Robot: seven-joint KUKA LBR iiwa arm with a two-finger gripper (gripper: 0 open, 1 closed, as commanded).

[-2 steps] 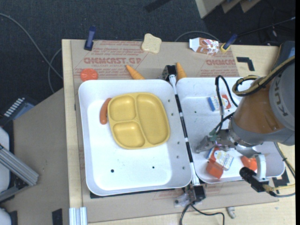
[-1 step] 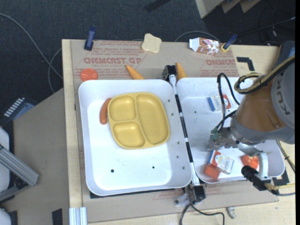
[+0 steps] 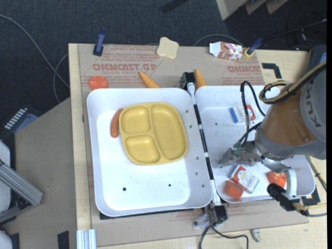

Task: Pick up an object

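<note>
Bins first: nearest us, along the front of the right bin point(image 3: 218, 108), we see a small red-and-white carton point(image 3: 244, 177) lying beside an orange-red piece point(image 3: 233, 191), and further right another orange piece point(image 3: 276, 178) next to a black part of the arm's end. Just above them, the gripper point(image 3: 228, 157) hangs low over the bin floor, near the carton but not on it; we cannot tell how it is set, since it reads as a grey blur. The arm point(image 3: 290, 123) comes in from the right, its orange band above the wrist. Further back in the same bin lies a blue-and-white packet point(image 3: 237, 113) with a red-edged item just beside it.

In the left bin point(image 3: 104, 175) we see a yellow tray with 3 compartments point(image 3: 153, 132), and a red sausage-shaped thing point(image 3: 114, 124) touching its left edge.

Beyond the bins, on the brown board point(image 3: 124, 61), sit 2 carrot-like pieces point(image 3: 149, 80), an orange disc point(image 3: 97, 82), a blue clip point(image 3: 99, 41), a slice of bread point(image 3: 167, 47) and a crumpled wrapper point(image 3: 226, 50).
</note>
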